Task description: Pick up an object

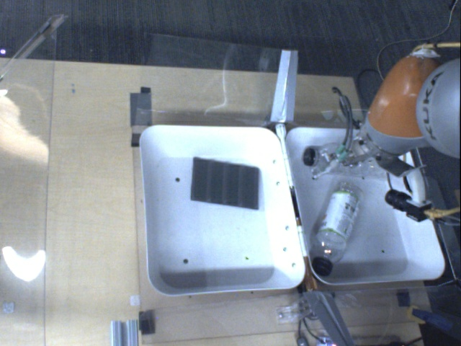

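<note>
Pale wood worktop (pixel 86 215), two white bins. Left bin (pixel 158 265) holds a dark flat pad (pixel 225 183). Right bin (pixel 425 262): clear bottle (pixel 338 218) lying on its side, cap toward the near wall. End effector (pixel 342 155) low at the far wall, apart from the bottle; finger state cannot be told.

Of the 2 shallow white bins, the left bin (pixel 155 215) holds a flat dark ribbed rectangular pad (pixel 225 183) toward its rear. The right bin (pixel 425 262) holds a clear plastic bottle with a dark cap (pixel 336 220), lying near the divider, with the gripper (pixel 340 154) seemingly just behind it.
</note>
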`<state>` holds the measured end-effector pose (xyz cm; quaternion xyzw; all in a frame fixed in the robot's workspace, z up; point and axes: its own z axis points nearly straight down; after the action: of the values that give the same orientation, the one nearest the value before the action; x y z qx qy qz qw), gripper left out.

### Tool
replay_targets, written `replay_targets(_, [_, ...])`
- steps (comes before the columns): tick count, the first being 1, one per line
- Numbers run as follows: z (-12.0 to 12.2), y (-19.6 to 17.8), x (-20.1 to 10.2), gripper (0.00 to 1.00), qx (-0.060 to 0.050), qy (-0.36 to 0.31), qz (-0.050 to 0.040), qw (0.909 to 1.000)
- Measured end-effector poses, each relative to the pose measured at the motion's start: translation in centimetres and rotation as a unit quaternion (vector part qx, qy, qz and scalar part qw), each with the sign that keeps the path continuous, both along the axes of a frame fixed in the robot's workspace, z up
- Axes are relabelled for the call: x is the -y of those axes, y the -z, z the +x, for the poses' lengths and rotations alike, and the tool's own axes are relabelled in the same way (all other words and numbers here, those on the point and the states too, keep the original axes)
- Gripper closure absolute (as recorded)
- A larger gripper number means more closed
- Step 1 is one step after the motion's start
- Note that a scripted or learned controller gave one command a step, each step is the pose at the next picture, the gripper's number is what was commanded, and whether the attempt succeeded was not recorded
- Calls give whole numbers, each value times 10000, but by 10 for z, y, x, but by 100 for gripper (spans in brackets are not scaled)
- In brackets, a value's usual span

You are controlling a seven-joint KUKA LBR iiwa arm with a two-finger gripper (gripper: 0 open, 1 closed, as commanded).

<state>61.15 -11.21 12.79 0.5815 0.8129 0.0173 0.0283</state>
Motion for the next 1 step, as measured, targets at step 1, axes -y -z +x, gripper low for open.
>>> replay_targets(1, [22,-4,-9,0,-125,-603,-81,9981])
